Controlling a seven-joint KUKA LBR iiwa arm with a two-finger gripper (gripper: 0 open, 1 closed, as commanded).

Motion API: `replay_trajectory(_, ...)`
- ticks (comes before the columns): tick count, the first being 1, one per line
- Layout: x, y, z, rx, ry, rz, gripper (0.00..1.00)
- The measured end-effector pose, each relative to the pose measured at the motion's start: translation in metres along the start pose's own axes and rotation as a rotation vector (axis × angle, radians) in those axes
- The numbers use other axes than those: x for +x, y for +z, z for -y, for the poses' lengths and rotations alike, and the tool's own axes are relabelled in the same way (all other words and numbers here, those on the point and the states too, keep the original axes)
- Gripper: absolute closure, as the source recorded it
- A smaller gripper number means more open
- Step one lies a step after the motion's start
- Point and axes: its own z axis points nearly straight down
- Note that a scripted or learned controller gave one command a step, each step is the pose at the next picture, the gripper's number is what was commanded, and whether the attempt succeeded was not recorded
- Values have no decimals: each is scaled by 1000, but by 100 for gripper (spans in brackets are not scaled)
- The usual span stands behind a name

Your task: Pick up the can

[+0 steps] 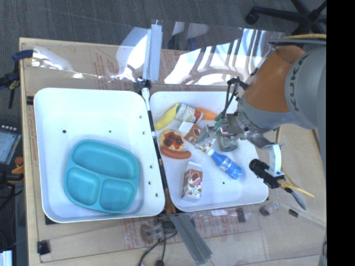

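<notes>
Bench [83,65]: brown board, faint red print, unreadable. Left bin [50,110]: teal divided tray [102,176]. Right bin [249,187]: carton [192,183] at front edge; blue bottle [226,164]; banana [166,117]. Gripper [224,133] low at right edge; finger spread indiscernible. Can [227,143], possibly the grey cylinder directly beneath.

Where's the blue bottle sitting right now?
The blue bottle lies in the right bin, toward its right side, just below the gripper and right of the small carton.
</notes>
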Motion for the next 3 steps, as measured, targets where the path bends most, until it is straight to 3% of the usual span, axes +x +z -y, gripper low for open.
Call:
replay_trajectory(1, -13, 100, -101, 0, 65, 1, 0)
replay_trajectory(2, 34, 104, -64, -15, 184, 7, 0)
replay_trajectory(3, 35, 96, -64, -10, 180, 4, 100)
